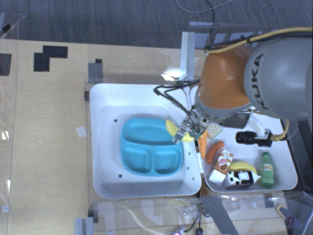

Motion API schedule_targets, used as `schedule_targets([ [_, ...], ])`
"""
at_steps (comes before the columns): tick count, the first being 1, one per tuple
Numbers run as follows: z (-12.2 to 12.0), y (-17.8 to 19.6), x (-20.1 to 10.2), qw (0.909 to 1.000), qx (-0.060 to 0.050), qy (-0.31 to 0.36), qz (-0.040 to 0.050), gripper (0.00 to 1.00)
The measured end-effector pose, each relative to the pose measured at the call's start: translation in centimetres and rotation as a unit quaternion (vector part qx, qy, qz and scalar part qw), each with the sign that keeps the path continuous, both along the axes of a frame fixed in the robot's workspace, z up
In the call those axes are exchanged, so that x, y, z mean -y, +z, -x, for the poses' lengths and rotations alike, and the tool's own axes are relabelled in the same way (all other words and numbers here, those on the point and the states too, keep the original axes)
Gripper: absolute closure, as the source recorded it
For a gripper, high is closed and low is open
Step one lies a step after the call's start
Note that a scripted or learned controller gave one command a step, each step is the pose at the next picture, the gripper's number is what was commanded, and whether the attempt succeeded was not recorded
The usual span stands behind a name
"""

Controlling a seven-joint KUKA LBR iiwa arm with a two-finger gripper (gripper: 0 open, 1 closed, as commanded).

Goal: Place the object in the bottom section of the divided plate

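Two fingers of the gripper [185, 133] pinch a yellow object [172, 128] at the right rim of the blue divided plate [149, 151], over its top section. "KUKA" reads on the grey arm [279, 77], which reaches in from the right, bent down over the white bins [100, 146].

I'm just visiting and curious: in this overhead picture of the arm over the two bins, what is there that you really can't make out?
- Gripper: small and blurred in the camera view; its grip on the yellow object at the blue divided plate is unclear.
- Yellow object: partly covered by the gripper, so its kind is unclear.
- Right bin: its far part is hidden under the arm.
- Carrot: its top sits under the gripper.
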State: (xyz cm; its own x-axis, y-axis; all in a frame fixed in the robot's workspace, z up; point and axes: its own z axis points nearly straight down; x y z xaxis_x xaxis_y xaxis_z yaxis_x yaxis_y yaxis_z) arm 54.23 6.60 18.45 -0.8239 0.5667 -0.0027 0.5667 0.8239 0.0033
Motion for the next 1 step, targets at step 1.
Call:
schedule_targets([
  [1,-0.01,0.01,0.04,1.0,0.0,-0.001,-0.0001,0.0],
])
